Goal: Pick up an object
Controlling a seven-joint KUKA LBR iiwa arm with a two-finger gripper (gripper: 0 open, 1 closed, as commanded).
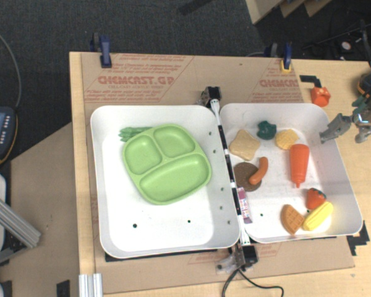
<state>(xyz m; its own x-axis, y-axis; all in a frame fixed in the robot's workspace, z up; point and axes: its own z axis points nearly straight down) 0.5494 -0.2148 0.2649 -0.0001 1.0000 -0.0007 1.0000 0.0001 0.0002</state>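
Gripper [346, 129] at the far right rim of the right bin [349, 193], open state impossible to tell. Nothing held. Toy food crowded below: carrot [299, 163] nearest, corn [318, 216] and tomato [315, 197] touching. Risk: slipping off the smooth carrot, or nudging neighbours and closing on nothing.

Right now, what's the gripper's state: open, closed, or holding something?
Gripper: at the right bin's right rim, holding nothing visible; open or closed cannot be told.
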